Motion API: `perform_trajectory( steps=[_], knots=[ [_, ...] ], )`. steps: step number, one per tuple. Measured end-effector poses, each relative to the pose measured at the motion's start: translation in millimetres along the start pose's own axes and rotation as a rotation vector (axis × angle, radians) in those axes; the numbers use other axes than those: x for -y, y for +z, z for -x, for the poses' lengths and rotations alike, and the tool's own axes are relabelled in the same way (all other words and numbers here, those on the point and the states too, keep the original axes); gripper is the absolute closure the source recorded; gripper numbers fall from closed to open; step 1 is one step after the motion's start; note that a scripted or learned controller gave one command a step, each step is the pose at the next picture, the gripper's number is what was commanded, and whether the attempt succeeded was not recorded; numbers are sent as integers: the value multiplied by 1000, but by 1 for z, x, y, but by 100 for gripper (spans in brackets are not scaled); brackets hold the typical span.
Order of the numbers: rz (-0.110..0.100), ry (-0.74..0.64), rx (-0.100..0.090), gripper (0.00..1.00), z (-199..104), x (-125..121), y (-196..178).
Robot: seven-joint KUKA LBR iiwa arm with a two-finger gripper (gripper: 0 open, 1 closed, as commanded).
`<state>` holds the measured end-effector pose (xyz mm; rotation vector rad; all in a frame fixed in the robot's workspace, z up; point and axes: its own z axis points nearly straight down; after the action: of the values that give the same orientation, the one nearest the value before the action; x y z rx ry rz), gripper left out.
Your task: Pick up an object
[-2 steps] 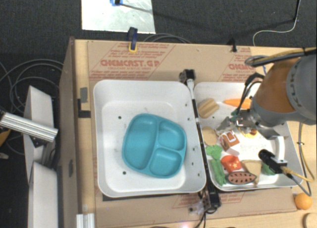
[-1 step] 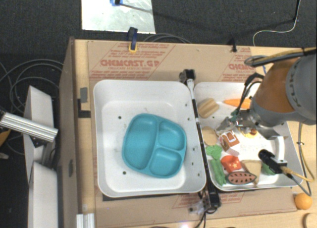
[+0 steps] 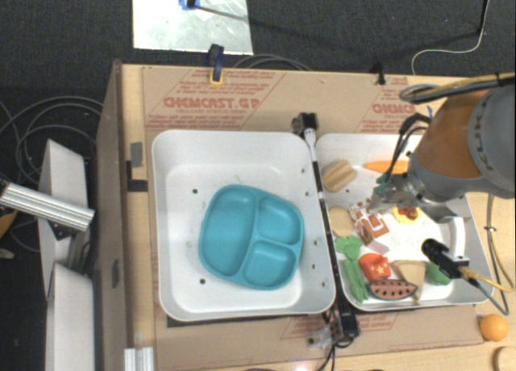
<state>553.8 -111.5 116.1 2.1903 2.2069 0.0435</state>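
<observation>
Camera view puts the gripper (image 3: 385,197) low over the right bin (image 3: 359,150), down among the toy food. I can't tell how far open it is, nor whether it has anything in its hold. Candidates lie close: a small red-and-white piece (image 3: 372,227) just beside it toward the front, a bread roll (image 3: 339,174) nearer the left bin (image 3: 185,160), a carrot (image 3: 377,166) toward the back, and a tomato (image 3: 373,264) farther front. The blue plate (image 3: 250,236) lies in the left bin. I judge this the reach-and-grasp step. Next I'd need to close on one piece, then lift straight up to check it comes along.
</observation>
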Motion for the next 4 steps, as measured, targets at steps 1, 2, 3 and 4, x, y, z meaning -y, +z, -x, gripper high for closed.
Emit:
perform_trajectory(
  steps=[1,2,3,4],
  knots=[
    [0,2,1,0,0,0,0],
    [-3,6,5,0,-7,5,8],
    [-3,6,5,0,-11,9,11],
    [-4,6,6,0,-11,10,11]
  ],
)
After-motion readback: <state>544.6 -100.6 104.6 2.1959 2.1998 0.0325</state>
